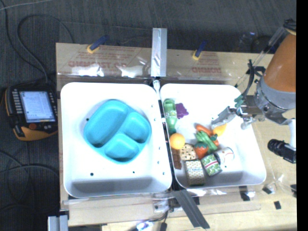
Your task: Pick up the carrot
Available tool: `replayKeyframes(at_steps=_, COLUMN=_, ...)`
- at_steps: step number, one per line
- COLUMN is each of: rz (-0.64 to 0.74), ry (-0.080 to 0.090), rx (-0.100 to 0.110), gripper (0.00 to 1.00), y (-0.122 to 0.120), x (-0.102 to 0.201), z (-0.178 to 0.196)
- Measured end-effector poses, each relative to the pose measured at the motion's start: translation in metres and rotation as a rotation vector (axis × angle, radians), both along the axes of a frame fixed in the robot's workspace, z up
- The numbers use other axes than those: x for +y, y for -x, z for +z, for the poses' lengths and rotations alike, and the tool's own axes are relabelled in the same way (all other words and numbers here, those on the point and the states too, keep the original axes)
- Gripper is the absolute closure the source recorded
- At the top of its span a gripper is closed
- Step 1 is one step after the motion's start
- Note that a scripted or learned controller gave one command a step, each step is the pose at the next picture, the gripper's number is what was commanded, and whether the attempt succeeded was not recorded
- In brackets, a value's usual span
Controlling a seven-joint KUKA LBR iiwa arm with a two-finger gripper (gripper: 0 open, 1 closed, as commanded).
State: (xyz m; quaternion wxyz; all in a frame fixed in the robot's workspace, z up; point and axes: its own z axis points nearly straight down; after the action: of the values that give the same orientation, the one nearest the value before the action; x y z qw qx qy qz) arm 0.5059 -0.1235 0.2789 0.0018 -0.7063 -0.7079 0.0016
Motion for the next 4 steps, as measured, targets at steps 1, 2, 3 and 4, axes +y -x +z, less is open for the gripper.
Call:
replayKeyframes(at_steps=1, rz=0.104, ry=0.0, rx=-0.001, gripper=0.0, y=-0.035, x=-0.057, z=-0.038)
replayKeyframes(at_steps=2, rz=0.068, ry=0.001, rx=-0.014, gripper=0.0, y=-0.057, x=-0.076, z=-0.189)
replayKeyframes(at_steps=3, rz=-0.003, ry=0.006, rx=-0.015, gripper=0.0, y=-0.073, x=-0.051, z=-0.189)
replayKeyframes(at_steps=4, rz=-0.002, ry=0.004, rx=-0.018, gripper=1.0, y=-0.075, x=-0.049, z=-0.178)
